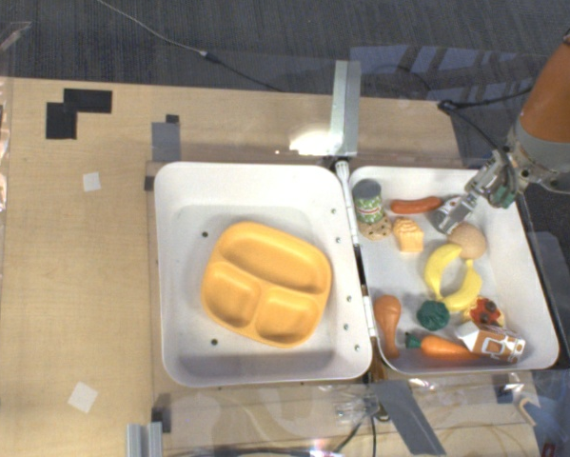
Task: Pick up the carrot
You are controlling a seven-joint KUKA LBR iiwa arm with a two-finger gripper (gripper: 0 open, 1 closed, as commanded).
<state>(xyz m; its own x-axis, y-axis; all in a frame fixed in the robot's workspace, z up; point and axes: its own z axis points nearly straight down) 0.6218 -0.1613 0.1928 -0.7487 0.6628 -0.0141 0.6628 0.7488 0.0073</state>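
Hovering above the right bin (541,284) with gripper (448,219) state impossible to tell, beside the sausage (416,205), well apart from the carrot (444,347) lying along that bin's near wall, risking snagging the crowding milk carton (492,343).

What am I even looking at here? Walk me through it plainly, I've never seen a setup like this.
One camera, fixed above a wooden bench, looks down at a slant. The grey and orange shape at the right is a robot arm; its tool hangs low over the right bin, near a sausage and a beige egg-like piece. I can't tell whether it holds anything. That bin carries toy food: a can, a banana, a small carton, and the carrot it should pick up, lying near the front edge, well away from the tool. The left bin holds a yellow divided tray.
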